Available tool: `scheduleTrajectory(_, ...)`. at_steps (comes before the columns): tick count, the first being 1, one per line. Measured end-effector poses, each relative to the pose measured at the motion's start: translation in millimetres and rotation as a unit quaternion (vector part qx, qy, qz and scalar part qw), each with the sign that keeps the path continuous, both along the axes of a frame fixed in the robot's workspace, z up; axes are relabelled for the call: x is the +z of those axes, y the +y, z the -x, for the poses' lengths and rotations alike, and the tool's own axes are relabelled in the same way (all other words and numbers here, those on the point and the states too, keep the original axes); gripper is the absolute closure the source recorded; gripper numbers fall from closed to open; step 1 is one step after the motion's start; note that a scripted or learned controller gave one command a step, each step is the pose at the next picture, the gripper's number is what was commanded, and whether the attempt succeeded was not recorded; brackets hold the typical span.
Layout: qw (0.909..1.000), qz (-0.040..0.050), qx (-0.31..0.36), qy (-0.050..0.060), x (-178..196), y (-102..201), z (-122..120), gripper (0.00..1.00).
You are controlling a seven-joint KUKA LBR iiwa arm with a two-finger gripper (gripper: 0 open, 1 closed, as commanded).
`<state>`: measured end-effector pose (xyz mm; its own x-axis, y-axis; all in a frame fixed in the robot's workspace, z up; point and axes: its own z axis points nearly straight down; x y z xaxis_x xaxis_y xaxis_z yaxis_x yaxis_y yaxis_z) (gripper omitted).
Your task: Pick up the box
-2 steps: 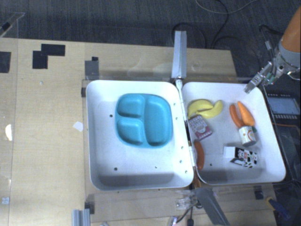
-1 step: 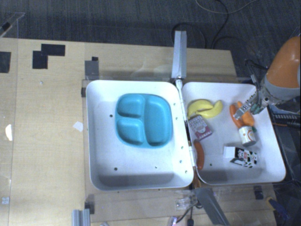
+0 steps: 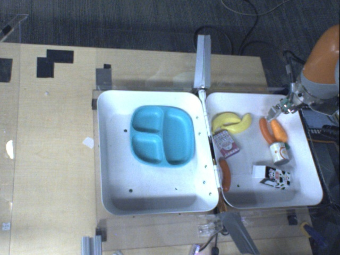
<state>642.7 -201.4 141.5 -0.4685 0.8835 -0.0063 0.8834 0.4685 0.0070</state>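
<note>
Gripper (image 3: 281, 108) hovers at upper right, finger state impossible to tell; descending, it may catch the carrots (image 3: 272, 131) before the box (image 3: 274, 176)

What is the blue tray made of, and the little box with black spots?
The blue tray looks like smooth plastic: one even colour, rounded moulded sections, a soft sheen. The box looks like printed cardboard, flat-sided and matte with black-and-white print, though it is too small to be sure.
</note>
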Motion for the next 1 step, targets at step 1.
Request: scheduleTrajectory(1,0.9999,-0.0003,-0.013,0.0,21.3,-2.7,8.3,1.0)
